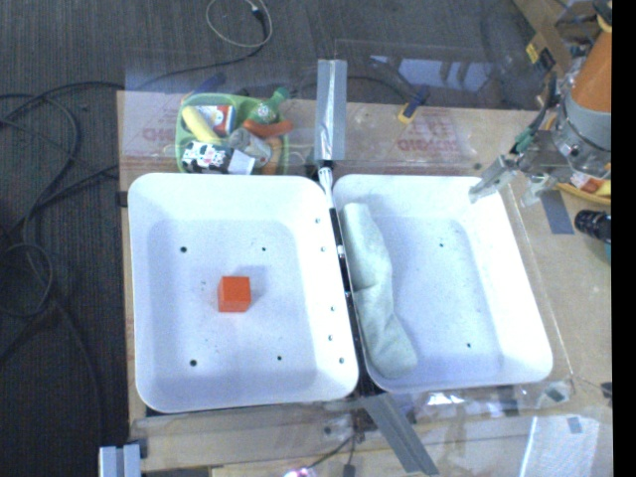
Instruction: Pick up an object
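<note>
Clear plastic sheeting [497,405] and a grey metal bracket [402,440] sit at the bench's near edge, glossy and creased, just below the two bins.

Left bin [149,366]: shallow white tray, rounded corners, smooth moulded walls, floor speckled with small dark dots. One orange cube [235,293] lies on the floor a little left of centre, matte, sharp-edged, flat on one face, well apart from every wall.

Right bin [527,336]: same moulded white shape, touching the left bin along a dark seam. A pale grey-white cloth [378,291] lies bunched into a long soft roll against its left wall, running from near the far corner to the near wall, slightly bent in the middle, fuzzy texture.

Behind the left bin: a small green basket [184,132] holding mixed toys, yellow, orange-red and black-and-white pieces, hard plastic look. An upright grey metal post [331,107] stands just right of it, at the seam between the bins. Bench top is bare plywood [447,142] with faded red print; black cables [60,117] loop on the dark carpet to the left.

Arm: grey body with an orange band [596,78], at the far right corner of the right bin. Gripper [517,182] hangs over that bin's far right rim, thin metal fingers [489,185] splayed wide, nothing between them. Well apart from both cube and cloth.
</note>
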